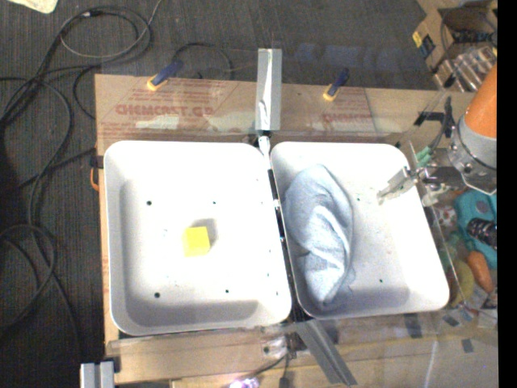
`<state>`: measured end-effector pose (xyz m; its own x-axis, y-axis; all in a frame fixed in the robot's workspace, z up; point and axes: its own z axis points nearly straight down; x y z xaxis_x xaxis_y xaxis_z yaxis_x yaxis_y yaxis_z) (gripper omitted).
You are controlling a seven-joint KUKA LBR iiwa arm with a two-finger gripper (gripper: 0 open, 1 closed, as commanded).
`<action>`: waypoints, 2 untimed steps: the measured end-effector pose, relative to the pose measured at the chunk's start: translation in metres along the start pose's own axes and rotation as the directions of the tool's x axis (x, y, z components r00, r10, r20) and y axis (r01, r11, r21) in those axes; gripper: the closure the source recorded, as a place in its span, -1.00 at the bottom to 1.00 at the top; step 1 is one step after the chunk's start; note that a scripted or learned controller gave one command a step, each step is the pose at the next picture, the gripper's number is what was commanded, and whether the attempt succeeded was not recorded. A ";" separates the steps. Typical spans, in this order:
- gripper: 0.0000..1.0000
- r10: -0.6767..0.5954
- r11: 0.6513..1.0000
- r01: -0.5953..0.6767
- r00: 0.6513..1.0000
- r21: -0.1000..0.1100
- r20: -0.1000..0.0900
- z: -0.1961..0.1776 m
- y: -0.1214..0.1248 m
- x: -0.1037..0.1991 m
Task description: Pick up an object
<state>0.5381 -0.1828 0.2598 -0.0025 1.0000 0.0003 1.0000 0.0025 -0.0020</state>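
We found the arm (pixel 483 128) entering from the right, its orange band high at the frame edge and its wrist angled down and to the left over the right rim of the right bin (pixel 420 277). The gripper (pixel 396 186) hung above that bin's upper right area, its two thin fingers spread a little apart with nothing between them. It stood well clear of the bin's contents.

In the right bin we noted a crumpled pale blue cloth (pixel 321 233) lying along the left side, running from near the upper wall down toward the lower wall.

In the left bin (pixel 121 217) we recorded one small yellow block (pixel 197 240), set near the middle of the floor and apart from every wall.

Both bins sat side by side, rims touching, on a cardboard-covered bench (pixel 194 107)
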 end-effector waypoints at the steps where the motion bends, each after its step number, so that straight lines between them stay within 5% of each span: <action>1: -1.00 -0.020 1.000 0.020 1.000 0.000 0.001 0.058 0.037 0.060; 2: -1.00 -0.162 0.987 0.162 0.987 -0.003 0.000 0.167 0.066 -0.022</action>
<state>0.6041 -0.2041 0.0927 -0.1647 0.9863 0.0009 0.9863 0.1647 0.0013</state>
